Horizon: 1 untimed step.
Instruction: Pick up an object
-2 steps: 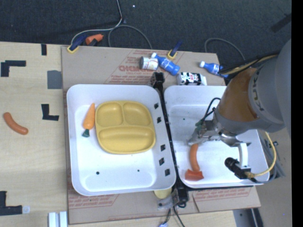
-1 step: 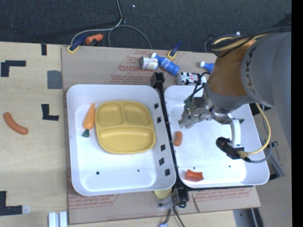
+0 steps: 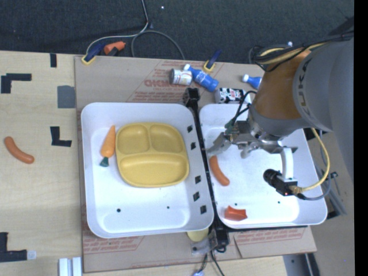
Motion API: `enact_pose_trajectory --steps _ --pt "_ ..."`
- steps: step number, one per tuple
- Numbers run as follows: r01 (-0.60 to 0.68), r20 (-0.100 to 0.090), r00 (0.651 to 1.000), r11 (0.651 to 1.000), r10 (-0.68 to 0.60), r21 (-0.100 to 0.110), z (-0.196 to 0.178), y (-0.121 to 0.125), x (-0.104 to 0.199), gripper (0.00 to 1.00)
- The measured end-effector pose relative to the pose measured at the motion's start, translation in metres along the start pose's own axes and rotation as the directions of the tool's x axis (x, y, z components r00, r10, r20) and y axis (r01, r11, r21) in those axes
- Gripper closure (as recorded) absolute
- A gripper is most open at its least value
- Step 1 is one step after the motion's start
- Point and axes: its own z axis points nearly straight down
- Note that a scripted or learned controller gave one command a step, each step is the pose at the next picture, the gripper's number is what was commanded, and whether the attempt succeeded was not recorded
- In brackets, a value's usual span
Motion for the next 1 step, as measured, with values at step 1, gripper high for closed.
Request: enact_pose_trajectory --steps 1 --pt "-0.006 0.003 1.000 1.000 0.006 0.007 0.0793 0.0072 -0.0535 0.00"
